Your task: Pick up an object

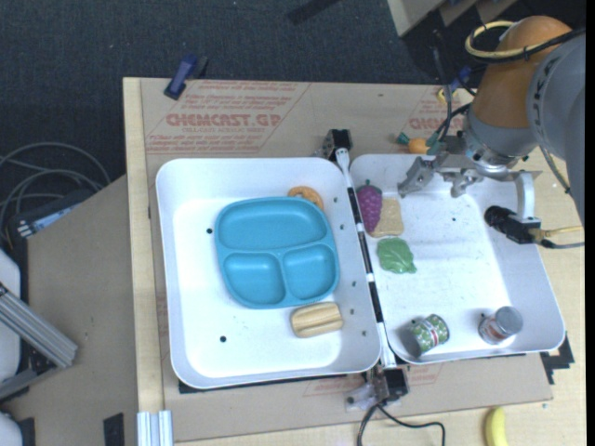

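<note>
My gripper (435, 181) hangs over the far end of the right bin (521, 277), open, with nothing between its fingers. Just left of it, by the bin's left wall, lie a purple bunch of grapes (370, 207) and a tan slice of bread (391, 217), touching each other. A green leafy piece (397, 255) sits a little nearer. Two small cans stand at the near end, one green (428, 333) and one grey with red (500, 325).
The left bin (186, 277) holds a blue divided plate (276, 251), a bagel (305, 195) behind it and a bread roll (316, 319) in front. A black clip (338, 142) sits where the bins meet. A yellow object (497, 427) lies off the bench's near right corner.
</note>
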Controlling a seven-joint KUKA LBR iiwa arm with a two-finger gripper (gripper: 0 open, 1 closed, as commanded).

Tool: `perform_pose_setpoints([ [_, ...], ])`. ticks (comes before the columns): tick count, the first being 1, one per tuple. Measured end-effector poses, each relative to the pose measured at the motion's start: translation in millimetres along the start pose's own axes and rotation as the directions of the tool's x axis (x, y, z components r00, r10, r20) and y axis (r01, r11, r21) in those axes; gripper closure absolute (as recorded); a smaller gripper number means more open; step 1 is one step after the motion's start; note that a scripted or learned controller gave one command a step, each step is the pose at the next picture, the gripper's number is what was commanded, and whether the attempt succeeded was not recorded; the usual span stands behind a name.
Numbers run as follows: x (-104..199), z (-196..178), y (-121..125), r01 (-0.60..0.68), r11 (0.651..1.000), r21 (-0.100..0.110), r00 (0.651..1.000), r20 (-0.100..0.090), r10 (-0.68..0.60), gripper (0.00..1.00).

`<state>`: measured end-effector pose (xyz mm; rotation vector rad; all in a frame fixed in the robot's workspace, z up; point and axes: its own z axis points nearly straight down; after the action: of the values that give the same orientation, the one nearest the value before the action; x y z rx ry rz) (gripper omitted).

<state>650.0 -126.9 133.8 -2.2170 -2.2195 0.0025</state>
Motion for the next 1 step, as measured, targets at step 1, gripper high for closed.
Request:
perform_pose_setpoints([
  [1,35.8,8.4,-72.1,-0.001,1.000,-0.002,1.000,0.001,0.001,0.00],
])
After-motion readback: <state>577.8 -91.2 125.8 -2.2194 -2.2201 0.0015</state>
